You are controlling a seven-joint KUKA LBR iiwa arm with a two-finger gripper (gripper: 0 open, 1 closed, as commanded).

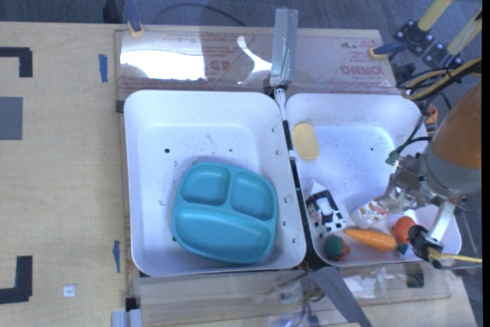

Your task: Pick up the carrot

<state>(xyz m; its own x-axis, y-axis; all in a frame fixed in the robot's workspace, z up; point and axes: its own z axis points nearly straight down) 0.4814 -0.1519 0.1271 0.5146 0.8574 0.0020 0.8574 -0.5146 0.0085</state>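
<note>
Orange and tapered, the carrot (pixel 370 239) lies along the near wall of the right bin (pixel 360 130), between a green-and-red toy vegetable (pixel 334 246) and a small tomato (pixel 403 227). The gripper (pixel 409 207) hangs low just beside its thick end, seemingly placed for a reach. Whether it is open I cannot tell, and nothing shows clasped in it. A teal divided plate (pixel 226 212) sits in the left bin (pixel 153 119).
</note>
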